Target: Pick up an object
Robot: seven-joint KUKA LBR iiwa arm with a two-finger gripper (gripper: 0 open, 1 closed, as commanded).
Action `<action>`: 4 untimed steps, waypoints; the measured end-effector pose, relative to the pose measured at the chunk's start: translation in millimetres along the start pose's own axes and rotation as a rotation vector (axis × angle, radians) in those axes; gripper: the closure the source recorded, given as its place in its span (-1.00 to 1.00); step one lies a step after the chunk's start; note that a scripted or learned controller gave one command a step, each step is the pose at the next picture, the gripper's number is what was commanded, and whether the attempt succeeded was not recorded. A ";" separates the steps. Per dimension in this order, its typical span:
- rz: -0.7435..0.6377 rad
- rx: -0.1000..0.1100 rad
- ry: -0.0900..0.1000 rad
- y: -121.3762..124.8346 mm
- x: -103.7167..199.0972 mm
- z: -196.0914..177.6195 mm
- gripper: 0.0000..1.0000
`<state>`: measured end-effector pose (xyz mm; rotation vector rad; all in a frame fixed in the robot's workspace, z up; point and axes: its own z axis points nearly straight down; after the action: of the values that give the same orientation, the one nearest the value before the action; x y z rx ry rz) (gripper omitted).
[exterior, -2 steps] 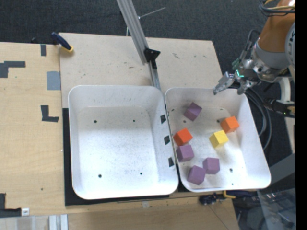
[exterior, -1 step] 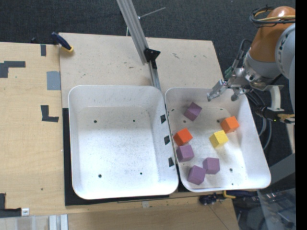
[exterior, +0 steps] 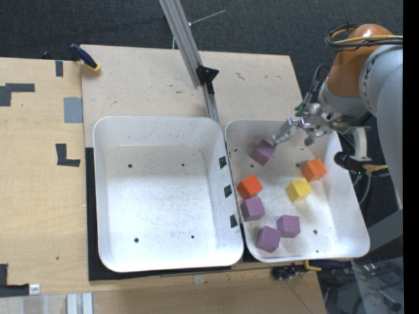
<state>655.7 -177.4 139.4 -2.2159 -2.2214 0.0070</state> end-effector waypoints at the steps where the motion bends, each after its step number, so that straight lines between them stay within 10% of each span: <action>1: 0.000 -0.010 -0.001 1.9 0.3 31.7 -1.00; 2: -0.001 -0.005 -0.001 0.9 1.3 24.8 1.00; 4: 0.001 -0.011 -0.001 4.9 1.8 -84.6 1.00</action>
<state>661.1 -175.5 224.0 -2.2230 -2.2262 -0.0034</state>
